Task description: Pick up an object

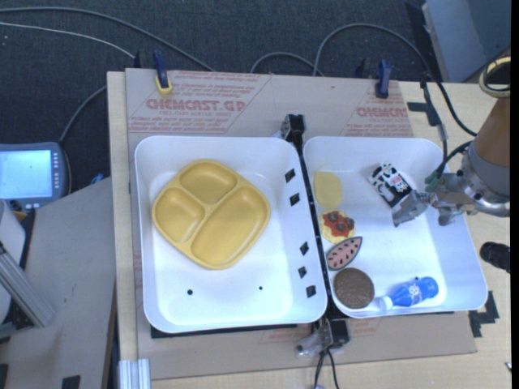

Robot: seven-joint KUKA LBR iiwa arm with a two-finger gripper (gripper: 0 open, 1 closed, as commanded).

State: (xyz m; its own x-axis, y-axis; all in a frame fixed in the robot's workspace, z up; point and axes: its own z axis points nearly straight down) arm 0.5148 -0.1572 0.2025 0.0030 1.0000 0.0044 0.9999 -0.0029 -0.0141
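hand (pixel 408 209) hovers in the right bin (pixel 454 258), grip state unclear, just beside the black-and-white toy (pixel 389 180); approach step, i judge: next, descend squarely over that toy.

Bright, even overhead light washes the white bins (pixel 454 241) nearly to glare, shadows stay soft and short, focus is fair throughout, and the dark floor (pixel 243 14) looks grainy.
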